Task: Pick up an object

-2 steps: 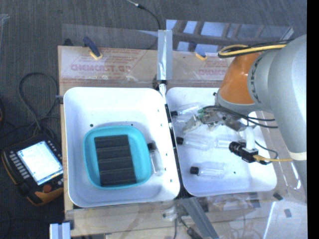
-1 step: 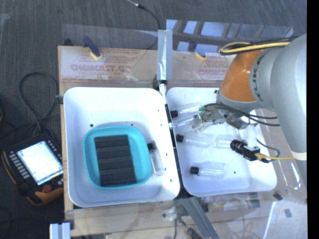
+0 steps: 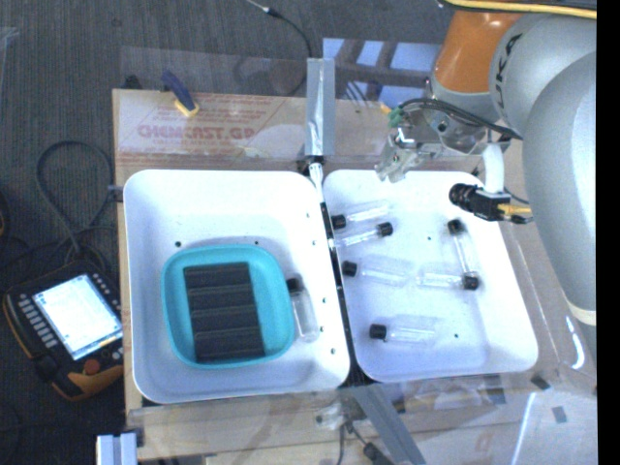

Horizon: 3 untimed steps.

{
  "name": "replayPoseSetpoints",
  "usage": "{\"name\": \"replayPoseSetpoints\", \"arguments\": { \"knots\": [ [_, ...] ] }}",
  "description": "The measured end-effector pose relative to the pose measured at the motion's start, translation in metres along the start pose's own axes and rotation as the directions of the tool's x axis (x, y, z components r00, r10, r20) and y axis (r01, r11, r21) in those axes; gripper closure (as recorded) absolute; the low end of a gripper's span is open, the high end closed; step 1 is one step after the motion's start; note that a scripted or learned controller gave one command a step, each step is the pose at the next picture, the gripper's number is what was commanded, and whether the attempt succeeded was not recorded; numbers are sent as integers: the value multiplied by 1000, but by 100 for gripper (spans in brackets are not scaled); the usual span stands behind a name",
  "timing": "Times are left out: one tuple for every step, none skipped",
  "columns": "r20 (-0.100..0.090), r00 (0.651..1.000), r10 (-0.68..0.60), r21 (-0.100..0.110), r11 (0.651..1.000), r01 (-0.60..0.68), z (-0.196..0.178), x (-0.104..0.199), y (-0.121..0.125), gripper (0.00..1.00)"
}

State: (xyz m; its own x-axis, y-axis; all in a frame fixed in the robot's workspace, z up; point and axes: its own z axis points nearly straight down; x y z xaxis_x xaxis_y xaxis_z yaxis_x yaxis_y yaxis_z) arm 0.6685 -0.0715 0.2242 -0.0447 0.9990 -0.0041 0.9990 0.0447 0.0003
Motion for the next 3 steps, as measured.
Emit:
{"name": "replayPoseSetpoints", "arguments": {
  "knots": [
    [0,1000,0,0,1000,0,0,0,0,0],
    [-3,974,-225,1,974,225,85,-61,-63,0],
    [5,961,-276,-17,961,276,116,-54,-3,0]
  ]
}}
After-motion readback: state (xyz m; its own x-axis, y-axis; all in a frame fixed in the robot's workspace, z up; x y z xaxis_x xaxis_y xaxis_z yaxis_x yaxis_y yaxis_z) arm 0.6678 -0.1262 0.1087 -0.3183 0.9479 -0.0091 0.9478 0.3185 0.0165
